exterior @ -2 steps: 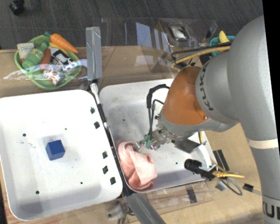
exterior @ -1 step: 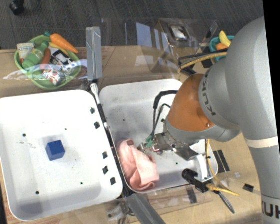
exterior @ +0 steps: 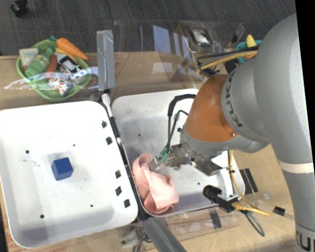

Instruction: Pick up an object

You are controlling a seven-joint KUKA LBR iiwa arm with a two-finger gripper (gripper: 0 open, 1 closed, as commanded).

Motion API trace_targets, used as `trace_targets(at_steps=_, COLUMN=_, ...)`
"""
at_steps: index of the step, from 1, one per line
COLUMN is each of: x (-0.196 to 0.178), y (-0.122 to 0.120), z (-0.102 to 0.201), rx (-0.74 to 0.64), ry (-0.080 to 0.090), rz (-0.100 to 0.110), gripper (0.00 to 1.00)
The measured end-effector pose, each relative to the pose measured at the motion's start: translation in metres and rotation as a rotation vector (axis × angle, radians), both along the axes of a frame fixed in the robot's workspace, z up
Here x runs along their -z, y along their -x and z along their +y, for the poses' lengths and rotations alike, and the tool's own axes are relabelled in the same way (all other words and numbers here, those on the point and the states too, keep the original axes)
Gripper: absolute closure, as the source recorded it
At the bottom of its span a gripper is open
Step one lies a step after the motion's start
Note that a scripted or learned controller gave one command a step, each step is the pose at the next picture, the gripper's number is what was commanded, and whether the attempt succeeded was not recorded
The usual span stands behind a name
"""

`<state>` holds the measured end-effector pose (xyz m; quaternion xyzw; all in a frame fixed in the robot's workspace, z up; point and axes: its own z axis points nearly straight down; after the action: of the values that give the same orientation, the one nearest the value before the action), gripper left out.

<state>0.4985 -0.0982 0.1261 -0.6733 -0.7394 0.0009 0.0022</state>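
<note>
My arm (exterior: 267, 99) comes in from the right, big grey links bent over the right bin (exterior: 144, 107), the orange band (exterior: 210, 114) sitting above the wrist. From there I point down and leftward, toward the bin's lower left corner. My claw (exterior: 164, 161) is low in the bin, its tip right at the upper right edge of the pink cloth (exterior: 153, 188). I cannot tell how wide the claw stands, nor whether any of the cloth is caught in it; the wrist covers too much and the tip is small and dark.

The cloth lies crumpled against the bin's left wall, near the front. A black cable (exterior: 173, 108) loops up beside my wrist.

In the left bin (exterior: 15, 167) a blue cube (exterior: 62, 168) sits alone, well apart from me. Behind that bin, on the bench, a green bowl (exterior: 49, 91) holds a carrot (exterior: 70, 47) and other small bits.
</note>
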Motion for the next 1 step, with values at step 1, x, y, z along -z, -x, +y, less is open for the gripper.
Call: trace_targets(at_steps=1, x=0.0331, y=0.0015, z=0.0021, rx=-0.143, ry=0.002, rz=-0.005, gripper=0.00)
